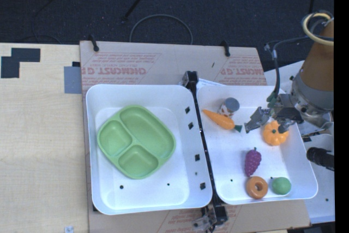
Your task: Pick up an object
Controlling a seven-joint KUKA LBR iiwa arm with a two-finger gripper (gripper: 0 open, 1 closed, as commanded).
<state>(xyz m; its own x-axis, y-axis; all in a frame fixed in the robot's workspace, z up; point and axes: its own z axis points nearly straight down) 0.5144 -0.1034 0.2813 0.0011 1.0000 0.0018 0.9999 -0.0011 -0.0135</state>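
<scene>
two white bins sit side by side; the left bin (103, 193) carries a green tray (136, 141). taking the right bin (305, 183) as landmark: the arm (319, 71) comes in over its right edge, and the gripper (268, 119) hangs low above its upper right part, dark fingers spread, nothing visibly between them. an orange pumpkin (274, 134) lies just below the gripper, touching or nearly so. a carrot (219, 119) lies in the bin's upper left with a small grey piece (230, 105) beside it, grapes (252, 161) near the middle, a donut (256, 187) and a green ball (281, 185) along its near wall.
</scene>
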